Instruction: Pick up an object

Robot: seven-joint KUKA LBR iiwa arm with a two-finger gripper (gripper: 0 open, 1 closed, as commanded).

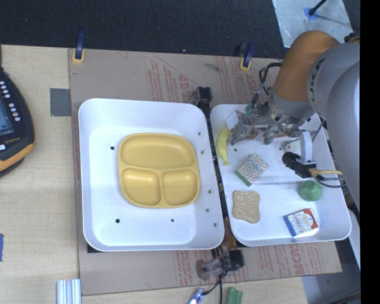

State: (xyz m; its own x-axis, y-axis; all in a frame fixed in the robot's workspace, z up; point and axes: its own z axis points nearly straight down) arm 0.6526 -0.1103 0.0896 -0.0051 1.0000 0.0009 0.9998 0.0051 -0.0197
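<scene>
A: so where's the gripper (246, 132) at?

B: low over the far left corner of the right bin (342, 230), just beside the banana (222, 145). Can't tell how it's set, too much clutter there.

A: other stuff?

B: checkered pouch (251, 168), tan cookie (246, 206), green ball (310, 190), small carton (301, 222). Left bin (92, 170) holds 1 yellow tray (158, 170).

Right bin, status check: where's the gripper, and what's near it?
Gripper low at right bin's far end. Banana just beside it, not gripped. Patterned packet, cookie, green ball lie nearer.
</scene>
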